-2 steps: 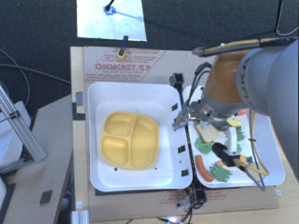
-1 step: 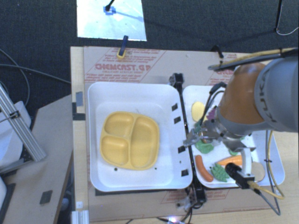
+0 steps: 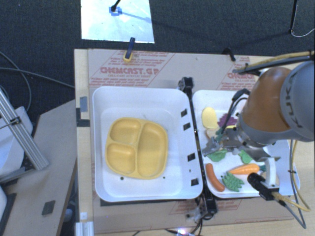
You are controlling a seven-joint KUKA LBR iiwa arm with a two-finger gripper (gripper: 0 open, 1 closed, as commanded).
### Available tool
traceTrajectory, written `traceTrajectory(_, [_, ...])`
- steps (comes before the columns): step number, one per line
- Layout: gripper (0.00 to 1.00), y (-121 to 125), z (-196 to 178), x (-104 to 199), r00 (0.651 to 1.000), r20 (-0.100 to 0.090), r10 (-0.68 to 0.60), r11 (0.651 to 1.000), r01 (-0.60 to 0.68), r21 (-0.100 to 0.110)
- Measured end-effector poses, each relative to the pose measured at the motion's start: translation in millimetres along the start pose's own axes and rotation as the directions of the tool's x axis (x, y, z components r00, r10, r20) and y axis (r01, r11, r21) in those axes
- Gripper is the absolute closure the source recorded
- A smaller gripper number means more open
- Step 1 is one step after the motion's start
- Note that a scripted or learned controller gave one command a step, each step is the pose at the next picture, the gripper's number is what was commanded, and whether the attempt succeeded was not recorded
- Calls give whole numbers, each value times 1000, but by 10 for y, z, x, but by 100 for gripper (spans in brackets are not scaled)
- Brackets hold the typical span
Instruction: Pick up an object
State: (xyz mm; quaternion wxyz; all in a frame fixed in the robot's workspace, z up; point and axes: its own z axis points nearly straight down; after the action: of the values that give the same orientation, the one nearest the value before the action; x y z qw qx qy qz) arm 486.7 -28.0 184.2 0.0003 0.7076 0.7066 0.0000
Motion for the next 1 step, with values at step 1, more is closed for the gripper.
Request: traceTrajectory(1, [0,103,1048,-631,1000,1,3,1000,-3,2])
